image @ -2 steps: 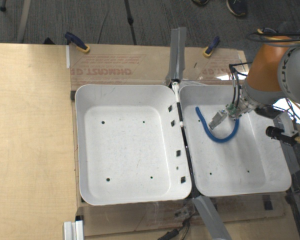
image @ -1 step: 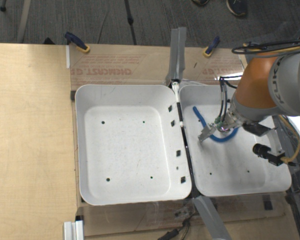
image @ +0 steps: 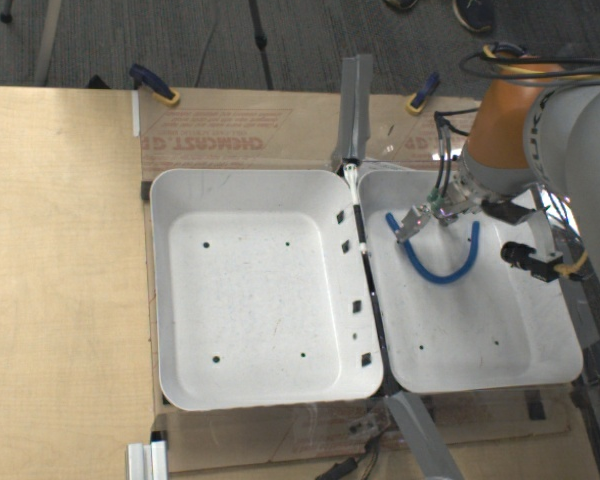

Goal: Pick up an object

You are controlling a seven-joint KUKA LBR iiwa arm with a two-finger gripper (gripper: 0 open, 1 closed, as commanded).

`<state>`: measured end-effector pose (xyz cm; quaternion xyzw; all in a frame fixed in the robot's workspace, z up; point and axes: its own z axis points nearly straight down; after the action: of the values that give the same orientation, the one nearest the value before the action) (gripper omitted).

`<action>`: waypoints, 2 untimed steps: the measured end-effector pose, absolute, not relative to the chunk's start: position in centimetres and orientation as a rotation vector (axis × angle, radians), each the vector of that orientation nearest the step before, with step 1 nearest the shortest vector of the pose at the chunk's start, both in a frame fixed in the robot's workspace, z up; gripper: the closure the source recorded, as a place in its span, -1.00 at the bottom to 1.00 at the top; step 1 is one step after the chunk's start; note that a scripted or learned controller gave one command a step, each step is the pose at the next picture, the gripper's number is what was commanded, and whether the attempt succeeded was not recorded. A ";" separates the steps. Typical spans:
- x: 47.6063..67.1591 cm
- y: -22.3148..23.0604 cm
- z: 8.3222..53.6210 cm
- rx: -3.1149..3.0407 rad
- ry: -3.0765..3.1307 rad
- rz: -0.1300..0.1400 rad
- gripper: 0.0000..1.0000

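Observation:
A blue U-shaped flexible tube [image: 442, 274] lies in the back half of the right bin [image: 480, 368], its open side facing the far wall. My gripper [image: 413, 226] hangs low over the tube's left arm, close to that arm's upper end near the bin's left wall. The view does not show whether it touches the tube. The grey arm with its orange band [image: 502, 128] reaches in from the right above the bin's far corner.
The left bin [image: 250, 268] sits beside the right one, with a metal divider post [image: 355, 108] between them at the back. Clamps [image: 155, 84] hold cardboard at the bench's far edge. A black cable fitting [image: 528, 258] hangs off the arm over the right bin.

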<state>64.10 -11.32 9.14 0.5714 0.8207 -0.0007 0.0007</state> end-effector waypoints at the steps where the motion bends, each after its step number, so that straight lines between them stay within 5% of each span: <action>1: 56.4 -10.8 9.2 1.700 2.642 -0.001 -1.00; 2: 64.0 -11.1 9.2 1.567 2.721 0.000 -1.00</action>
<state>64.02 -11.05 9.20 0.4990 0.8666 0.0000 0.0011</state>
